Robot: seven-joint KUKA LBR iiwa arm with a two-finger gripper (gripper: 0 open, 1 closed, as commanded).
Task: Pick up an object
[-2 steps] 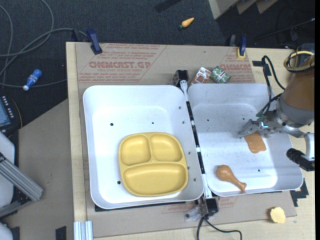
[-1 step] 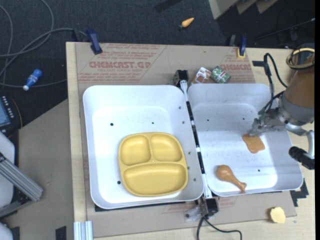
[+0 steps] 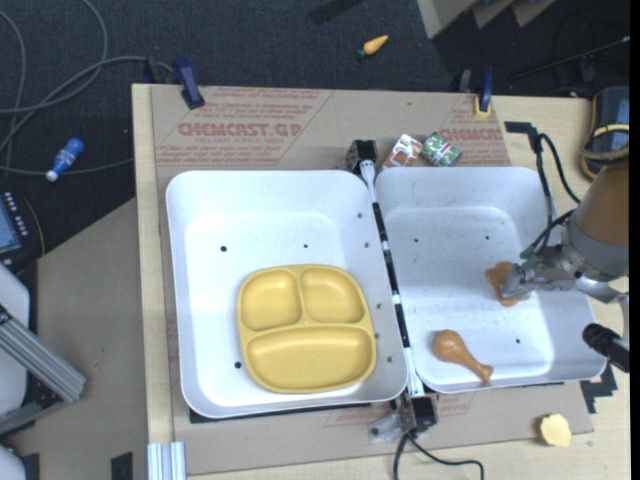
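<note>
Hand (image 3: pixel 519 282) low in right white bin (image 3: pixel 470 193), touching small brown object (image 3: pixel 497 279); finger state unclear; tan drumstick toy (image 3: pixel 459 353) nearby.

bins (image 3: pixel 200 208): plain white, both of em
divided plate (image 3: pixel 305 328): yellow all over
drumstick toy (image 3: pixel 460 353): tan-orange
lump at the gripper (image 3: pixel 498 278): brownish orange
bench board (image 3: pixel 240 128): tan with red lettering
clamps at 12 o'clock (image 3: pixel 186 81): blue
</note>
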